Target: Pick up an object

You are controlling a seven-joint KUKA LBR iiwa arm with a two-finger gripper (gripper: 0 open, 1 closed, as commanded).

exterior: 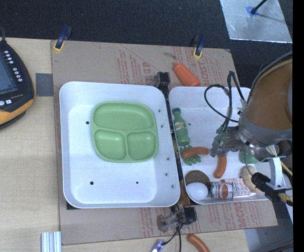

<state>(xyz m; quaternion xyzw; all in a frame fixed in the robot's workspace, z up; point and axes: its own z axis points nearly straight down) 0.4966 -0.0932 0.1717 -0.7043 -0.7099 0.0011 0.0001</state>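
Approach step: gripper (221, 144) low in right bin (194, 96), just above the sausage (220, 166); can't tell its state. Carrot (195, 152) left of sausage. Next: centre over sausage, descend, grip.

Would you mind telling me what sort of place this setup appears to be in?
Most likely a robotics lab bench for pick-up trials: a teach pendant lies on the bench, two white bins sit on clamped cardboard, and toy food such as a green bottle fills the right one.
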